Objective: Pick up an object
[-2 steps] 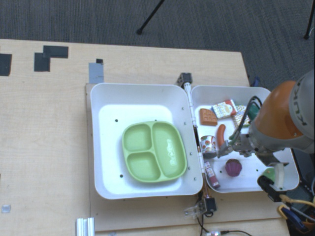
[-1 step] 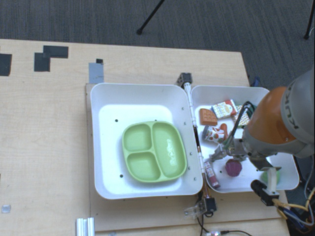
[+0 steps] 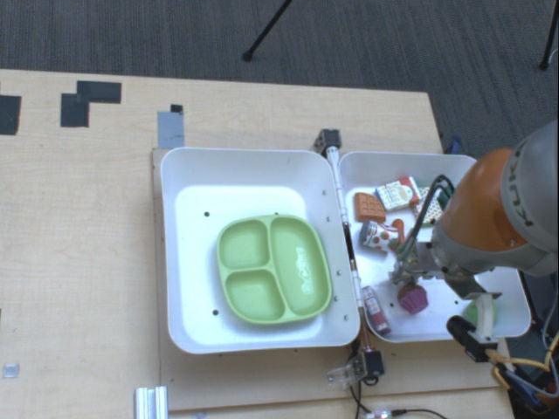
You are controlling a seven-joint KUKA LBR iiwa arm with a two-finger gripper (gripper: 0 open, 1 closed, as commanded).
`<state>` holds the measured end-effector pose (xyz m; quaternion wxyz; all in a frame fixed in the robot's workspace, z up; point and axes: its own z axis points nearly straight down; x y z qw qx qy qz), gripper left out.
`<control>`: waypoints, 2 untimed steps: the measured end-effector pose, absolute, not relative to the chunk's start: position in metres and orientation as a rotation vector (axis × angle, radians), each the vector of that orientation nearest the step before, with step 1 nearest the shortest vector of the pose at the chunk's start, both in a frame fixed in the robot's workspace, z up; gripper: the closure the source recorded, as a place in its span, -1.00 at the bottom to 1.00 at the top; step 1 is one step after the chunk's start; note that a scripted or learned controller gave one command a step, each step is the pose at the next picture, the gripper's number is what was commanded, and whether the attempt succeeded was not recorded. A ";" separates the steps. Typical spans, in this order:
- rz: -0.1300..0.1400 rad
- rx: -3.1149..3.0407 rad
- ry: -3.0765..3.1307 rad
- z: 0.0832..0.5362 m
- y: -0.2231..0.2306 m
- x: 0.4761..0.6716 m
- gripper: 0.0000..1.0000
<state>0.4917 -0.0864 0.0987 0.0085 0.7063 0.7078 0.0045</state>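
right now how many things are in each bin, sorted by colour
Green divided plate, left bin: 1
Right bin:
Orange waffle-like piece: 1
Purple piece: 1
Multicoloured small items, one a box, one a can: 2
Dark red bottle: 1
Total visible: 6, others may be hidden under the arm.

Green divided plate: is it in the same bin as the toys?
No, the green divided plate lies alone in the left bin; the toys are in the right bin.

The robot arm (image 3: 524, 190) is big, round and grey. A fat orange band (image 3: 480, 203) wraps around it (like a bright ring). A thin black cable (image 3: 426, 208) loops beside the grey metal wrist (image 3: 437, 264).
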 end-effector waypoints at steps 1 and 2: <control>0.014 2.207 2.212 0.099 -0.086 0.492 -1.00; 0.018 2.202 2.214 0.109 -0.086 0.493 1.00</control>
